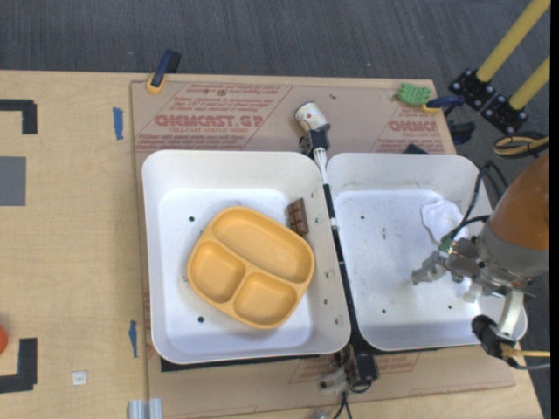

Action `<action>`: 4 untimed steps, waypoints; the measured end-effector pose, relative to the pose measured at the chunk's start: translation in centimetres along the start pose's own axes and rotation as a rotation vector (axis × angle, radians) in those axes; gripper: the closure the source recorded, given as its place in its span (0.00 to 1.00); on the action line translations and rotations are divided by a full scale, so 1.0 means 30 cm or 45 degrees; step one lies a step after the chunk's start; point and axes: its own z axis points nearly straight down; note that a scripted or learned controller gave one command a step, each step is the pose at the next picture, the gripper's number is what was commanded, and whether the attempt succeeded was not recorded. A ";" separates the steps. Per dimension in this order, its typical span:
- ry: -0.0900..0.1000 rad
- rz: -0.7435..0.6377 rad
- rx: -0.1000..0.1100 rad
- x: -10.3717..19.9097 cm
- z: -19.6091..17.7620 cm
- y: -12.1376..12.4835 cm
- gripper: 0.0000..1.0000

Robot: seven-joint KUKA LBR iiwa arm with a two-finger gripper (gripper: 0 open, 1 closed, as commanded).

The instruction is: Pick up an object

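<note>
Presently, two white bins are listed side by side on the bench [70,234].

Item 1: arm [524,225], grey with an orange band, entered from the right of the view and set low over the right bin [384,321]. Its jaws are placed over the bin's right-hand middle, pointing leftward across the floor. Whether the jaws are apart or together cannot be told, as the wrist hides most of them. Nothing is seen held between them.

Item 2: crumpled white piece [439,215], perhaps cloth or paper, lodged in the right bin near its far right part. It is the nearest candidate for the task. It lies just beyond the jaws, toward the far wall and slightly to the right in the view, near but apart from them. No clear long axis is shown; the shape is lumpy and uneven.

Item 3: yellow divided plate [253,264], laid flat in the left bin [175,190], well apart from the jaws and across the wall shared by the bins. Its long axis is set on a slant.

Item 4: small brown block [297,217], just beside the plate's far right rim, close to the shared wall.

Judgement: a short shift toward the far wall is called for if the white piece is chosen; a soft, pale thing against a white floor is likely to be gripped poorly.
</note>
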 end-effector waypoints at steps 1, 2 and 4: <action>0.027 0.335 0.028 0.011 0.041 0.277 0.00; -0.001 -0.015 -0.004 0.154 0.037 0.385 0.00; -0.002 -0.543 -0.007 0.221 0.034 0.582 0.00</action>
